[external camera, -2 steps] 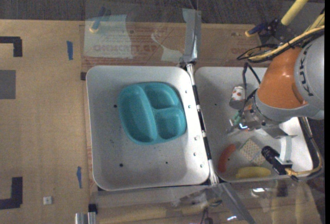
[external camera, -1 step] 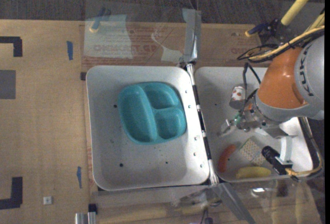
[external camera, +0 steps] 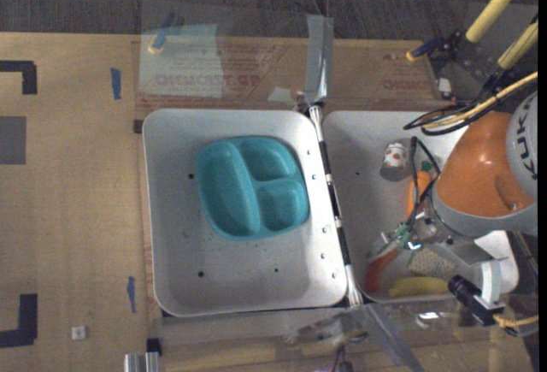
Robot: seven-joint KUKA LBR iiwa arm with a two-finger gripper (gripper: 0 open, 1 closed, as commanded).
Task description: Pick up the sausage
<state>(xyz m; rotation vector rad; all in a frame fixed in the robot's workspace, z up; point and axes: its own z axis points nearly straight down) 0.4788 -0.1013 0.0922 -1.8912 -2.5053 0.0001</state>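
Sausage [external camera: 386, 260], reddish-orange and slim, lying slantwise near the front of the right bin [external camera: 359, 156], just beside a yellow banana [external camera: 418, 286]. "KUKA" partly legible on the grey arm [external camera: 526, 148] at far right. Arm bent low over the right bin, orange band [external camera: 479, 169] uppermost. Gripper [external camera: 413, 235] poised at the sausage's upper end; grip state impossible to tell. Teal divided plate [external camera: 253, 187] resting in the left bin [external camera: 171, 216].
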